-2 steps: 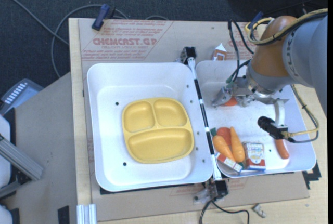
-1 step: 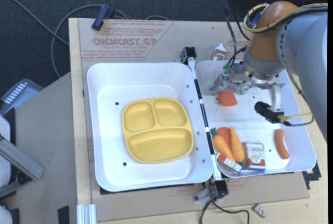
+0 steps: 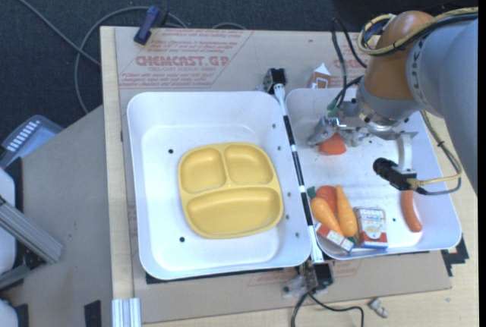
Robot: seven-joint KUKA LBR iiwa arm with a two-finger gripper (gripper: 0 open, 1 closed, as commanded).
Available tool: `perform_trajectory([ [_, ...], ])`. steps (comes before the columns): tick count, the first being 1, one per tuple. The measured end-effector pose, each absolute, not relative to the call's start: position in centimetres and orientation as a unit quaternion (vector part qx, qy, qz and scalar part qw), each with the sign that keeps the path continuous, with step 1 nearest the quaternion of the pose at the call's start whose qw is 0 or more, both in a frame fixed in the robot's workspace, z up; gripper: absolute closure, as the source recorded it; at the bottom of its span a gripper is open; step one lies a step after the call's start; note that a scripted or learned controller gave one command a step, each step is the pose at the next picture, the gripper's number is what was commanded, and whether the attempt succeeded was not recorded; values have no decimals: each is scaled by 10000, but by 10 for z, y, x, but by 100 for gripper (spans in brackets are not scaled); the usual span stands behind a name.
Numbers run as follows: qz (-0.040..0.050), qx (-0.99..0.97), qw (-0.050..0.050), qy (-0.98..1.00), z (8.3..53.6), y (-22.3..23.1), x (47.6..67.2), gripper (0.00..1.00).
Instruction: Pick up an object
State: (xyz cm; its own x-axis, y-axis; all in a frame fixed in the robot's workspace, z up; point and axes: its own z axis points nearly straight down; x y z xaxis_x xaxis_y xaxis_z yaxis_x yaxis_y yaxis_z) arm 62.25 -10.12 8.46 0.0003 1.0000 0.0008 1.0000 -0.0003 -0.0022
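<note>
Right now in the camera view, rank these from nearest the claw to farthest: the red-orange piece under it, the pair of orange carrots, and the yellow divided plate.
1. Red-orange piece: right bin, just beneath the claw.
2. Orange carrots: right bin, near its front-left corner.
3. Yellow divided plate: middle of the left bin.

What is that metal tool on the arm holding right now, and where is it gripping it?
It cannot be told. The tool sits low in the right bin, right against a small orange-red piece, but the view does not show a grip on it.
</note>
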Motion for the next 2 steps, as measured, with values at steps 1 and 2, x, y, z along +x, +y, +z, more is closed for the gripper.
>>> perform_trajectory([
  [1,-1,-7074,2,-7069,95,-101,623,100],
  [2,-12,-7063,-7,-7079,186,-33,622,100],
])
